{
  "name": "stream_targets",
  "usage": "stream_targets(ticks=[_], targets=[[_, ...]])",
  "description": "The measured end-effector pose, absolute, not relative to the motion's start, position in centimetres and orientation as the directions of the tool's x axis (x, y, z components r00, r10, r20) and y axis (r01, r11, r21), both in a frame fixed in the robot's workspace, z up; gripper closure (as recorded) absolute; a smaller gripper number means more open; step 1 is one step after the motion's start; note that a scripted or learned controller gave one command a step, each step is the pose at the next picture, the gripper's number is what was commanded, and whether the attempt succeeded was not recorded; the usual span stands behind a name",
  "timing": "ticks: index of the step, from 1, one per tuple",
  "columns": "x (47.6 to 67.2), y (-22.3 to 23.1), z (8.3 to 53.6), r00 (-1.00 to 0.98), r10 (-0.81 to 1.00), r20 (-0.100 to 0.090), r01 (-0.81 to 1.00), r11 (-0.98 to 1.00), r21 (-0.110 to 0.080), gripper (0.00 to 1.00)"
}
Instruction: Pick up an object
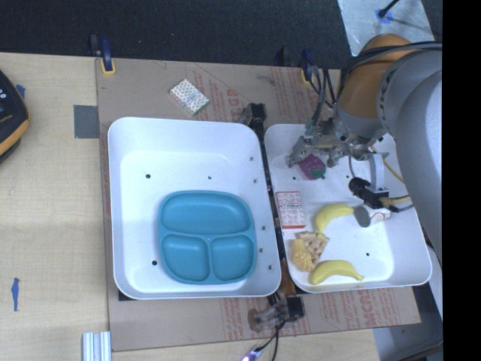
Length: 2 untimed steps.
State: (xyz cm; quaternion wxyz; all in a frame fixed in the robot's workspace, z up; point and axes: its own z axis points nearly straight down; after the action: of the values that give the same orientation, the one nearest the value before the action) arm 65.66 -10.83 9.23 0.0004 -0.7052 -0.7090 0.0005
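Though the end effector point(314, 153) sits low at the right bin's point(409, 273) far-left corner, touching the purple object point(313, 167), finger state unreadable; nothing lifted yet.

Both white bins point(135, 145) look like smooth, slightly glossy plastic. The blue tray point(207, 235) at lower centre is matt plastic. Under them lies brown, matt cardboard point(143, 89) on a pale wooden bench point(45, 224). The two bananas point(334, 271) at lower right look smooth and waxy.
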Motion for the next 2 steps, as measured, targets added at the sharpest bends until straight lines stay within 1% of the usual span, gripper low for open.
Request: stream_targets(ticks=[2], targets=[[65.63, -10.89, 9.21, -0.006, 1.0, 0.0, 1.0, 0.006, -0.003, 0.0]])
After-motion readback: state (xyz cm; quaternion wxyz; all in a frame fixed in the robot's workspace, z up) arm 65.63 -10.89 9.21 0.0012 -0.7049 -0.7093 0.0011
